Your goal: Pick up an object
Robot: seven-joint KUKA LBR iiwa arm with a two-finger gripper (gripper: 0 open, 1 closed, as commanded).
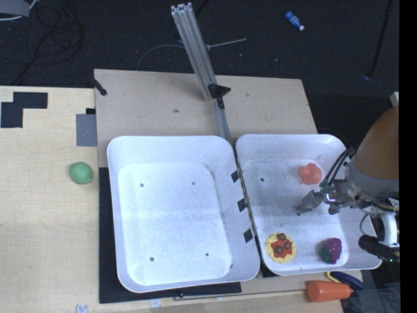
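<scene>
Toys in the right bin [287, 145]: the orange-pink ball [310, 173] sits just up-left of the end effector [309, 204] (whose opening I cannot tell). It looks light, soft, rounded; grip across its middle.

The left bin [124, 155] offers open floor from rim to rim. In the right bin [273, 145], the far-left corner lies free; a red ball [310, 173] near the far edge, a yellow toy [280, 247] and purple grapes [331, 250] along the near edge crowd the rest.
</scene>
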